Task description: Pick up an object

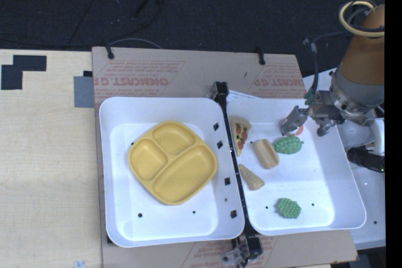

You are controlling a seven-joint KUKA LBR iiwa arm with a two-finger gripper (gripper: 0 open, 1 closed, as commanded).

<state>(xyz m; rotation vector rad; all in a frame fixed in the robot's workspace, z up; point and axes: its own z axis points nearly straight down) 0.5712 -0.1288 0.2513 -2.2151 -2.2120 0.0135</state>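
My gripper [308, 125] hangs over the back right of the right bin [342, 210], its two fingers spread open with nothing held between them. Just below it lies a green bunch of grapes [288, 145]. A small red-orange bit [299, 130] peeks out beside the left finger [291, 120]; I cannot tell what it is. Left of the grapes lies a tan cylinder [266, 154]. A pizza-slice toy [239, 134] rests against the divider, with a tan wedge [251, 177] below it. A second green bunch [288, 208] sits near the front.
The left bin [116, 135] holds a yellow divided plate [173, 161]. A black divider clip strip [229, 154] runs between the bins. Cardboard [163, 75] lies under both bins. Cables and a yellow loop [353, 14] ride on the arm at the right.
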